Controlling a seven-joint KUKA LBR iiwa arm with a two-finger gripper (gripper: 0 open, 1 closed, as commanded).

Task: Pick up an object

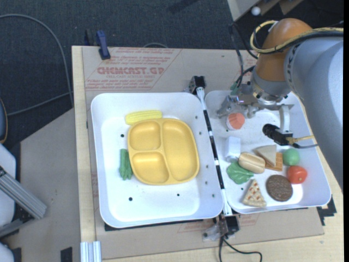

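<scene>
Orange-red, round toy food piece (236,120) lay right under the claw (238,107); likely light, hard, slick plastic. Best pinched across its middle. Claw's state: cannot tell.

Floor: we see dark carpet (163,21) behind the bench.
Cardboard sheet (131,70): it lies flat under both bins, and we read red "CHEMCAST" lettering.
Blue clip (102,43): on the sheet's far left corner.
Cable (56,39): we see it curving over the carpet, left of the sheet.
Metal rail (22,192): lower left, slanted.
</scene>
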